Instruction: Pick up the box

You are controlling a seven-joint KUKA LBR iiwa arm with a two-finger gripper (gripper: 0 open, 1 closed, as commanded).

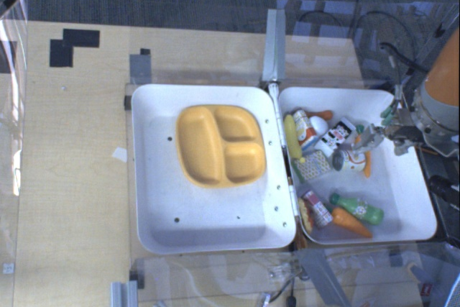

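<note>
In the right bin [410, 183], a small grey patterned box [312, 167] lies flat near the left wall. A white carton with black print [342, 132] sits just above and right of it. My gripper [357, 146] reaches in from the right and hangs over the pile, right of the patterned box and just below the carton. A small white pot [351, 161] lies directly under its tip. I see nothing lifted off the bin floor.
A yellow divided plate [219, 144] lies in the left bin [154, 212]. The right bin also holds a yellow corn cob [291, 136], a green bottle [357, 209], a carrot [349, 223] and a reddish packet [315, 205]. The bin's right half has bare floor.
</note>
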